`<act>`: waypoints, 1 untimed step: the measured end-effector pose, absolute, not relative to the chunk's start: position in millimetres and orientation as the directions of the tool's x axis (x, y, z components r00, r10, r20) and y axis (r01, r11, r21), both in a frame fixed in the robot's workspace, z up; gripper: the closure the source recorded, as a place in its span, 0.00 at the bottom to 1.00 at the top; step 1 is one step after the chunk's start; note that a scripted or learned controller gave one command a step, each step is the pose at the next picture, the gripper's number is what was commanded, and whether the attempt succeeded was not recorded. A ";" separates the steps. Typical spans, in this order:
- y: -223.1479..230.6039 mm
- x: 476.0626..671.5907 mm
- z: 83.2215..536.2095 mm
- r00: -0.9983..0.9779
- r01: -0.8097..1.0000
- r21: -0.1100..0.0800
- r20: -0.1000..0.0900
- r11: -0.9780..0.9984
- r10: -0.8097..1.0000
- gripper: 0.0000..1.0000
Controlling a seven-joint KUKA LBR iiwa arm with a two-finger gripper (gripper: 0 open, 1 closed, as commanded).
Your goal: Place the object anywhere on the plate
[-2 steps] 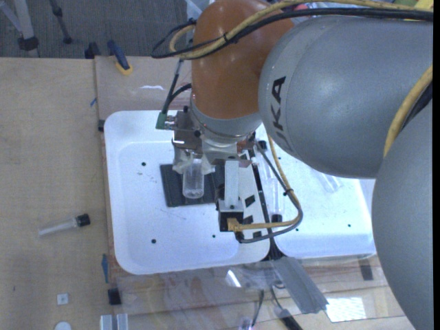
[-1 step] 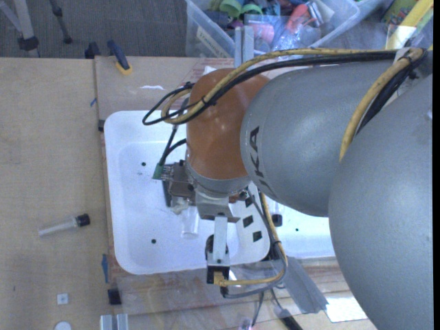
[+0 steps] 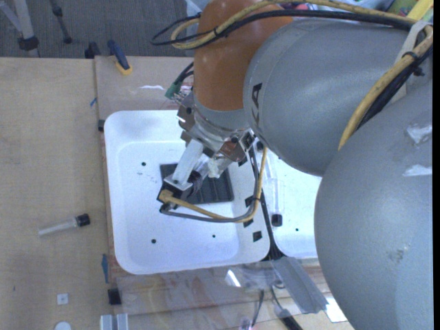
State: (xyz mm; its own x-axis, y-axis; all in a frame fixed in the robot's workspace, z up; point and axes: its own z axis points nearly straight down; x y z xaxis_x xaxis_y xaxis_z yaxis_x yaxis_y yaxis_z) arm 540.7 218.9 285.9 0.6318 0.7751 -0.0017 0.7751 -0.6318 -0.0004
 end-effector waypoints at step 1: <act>225.8 499.2 272.9 0.339 0.941 -0.006 -0.004 -0.339 0.941 1.00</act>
